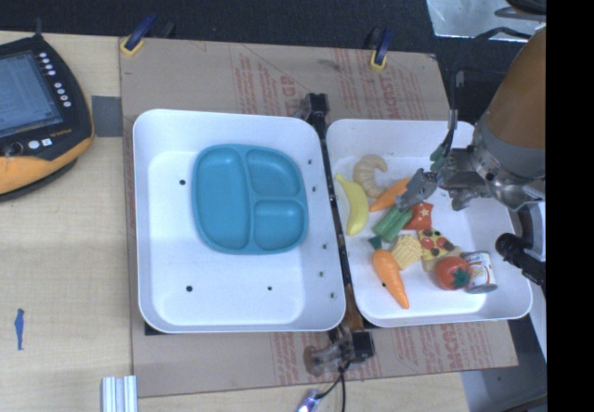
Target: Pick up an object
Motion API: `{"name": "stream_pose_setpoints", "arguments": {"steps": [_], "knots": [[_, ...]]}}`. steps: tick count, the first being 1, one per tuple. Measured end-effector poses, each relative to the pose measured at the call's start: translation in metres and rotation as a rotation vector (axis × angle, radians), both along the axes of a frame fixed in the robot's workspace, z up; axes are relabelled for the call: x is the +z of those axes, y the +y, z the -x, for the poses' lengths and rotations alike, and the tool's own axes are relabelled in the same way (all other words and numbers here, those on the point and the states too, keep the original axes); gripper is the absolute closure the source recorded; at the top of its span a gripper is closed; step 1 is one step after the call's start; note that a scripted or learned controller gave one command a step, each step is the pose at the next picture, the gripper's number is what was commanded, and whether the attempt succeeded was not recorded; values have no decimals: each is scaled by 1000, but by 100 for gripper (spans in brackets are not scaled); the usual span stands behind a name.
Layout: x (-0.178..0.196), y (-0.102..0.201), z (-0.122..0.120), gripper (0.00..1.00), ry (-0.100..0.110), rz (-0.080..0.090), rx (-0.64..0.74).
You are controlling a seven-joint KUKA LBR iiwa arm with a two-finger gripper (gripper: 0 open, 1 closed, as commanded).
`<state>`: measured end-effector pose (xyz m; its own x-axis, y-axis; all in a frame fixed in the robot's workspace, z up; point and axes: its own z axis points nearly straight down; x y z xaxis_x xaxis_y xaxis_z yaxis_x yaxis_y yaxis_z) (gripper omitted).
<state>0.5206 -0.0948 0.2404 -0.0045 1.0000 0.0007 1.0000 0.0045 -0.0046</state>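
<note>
The right bin [483, 306] holds several toy foods: a yellow banana [353, 204], a beige croissant [373, 169], a carrot [392, 277], a green vegetable [393, 223], a corn piece [406, 252], a pizza slice [434, 241], a tomato [451, 273] and a small can [479, 271]. A second orange carrot [388, 197] lies by the croissant. My gripper [419, 186] hangs low over the middle of this bin, right above the orange and green pieces. I see nothing held between the fingers.
The left bin [162, 243] holds a blue divided plate [251, 199]. A tablet-like pendant [32, 118] lies at the far left of the bench. Clamps [137, 33] pin the cardboard sheet at the back edge.
</note>
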Motion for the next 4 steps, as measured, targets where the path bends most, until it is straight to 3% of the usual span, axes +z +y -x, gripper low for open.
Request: {"name": "stream_pose_setpoints", "arguments": {"steps": [1,2,3,4], "knots": [[-132,-28,-25,0,3,1,0],[-148,-13,-73,0,-2,4,1],[-139,-14,-73,100,1,5,3],[-48,51,-12,100,0,1,3]]}}
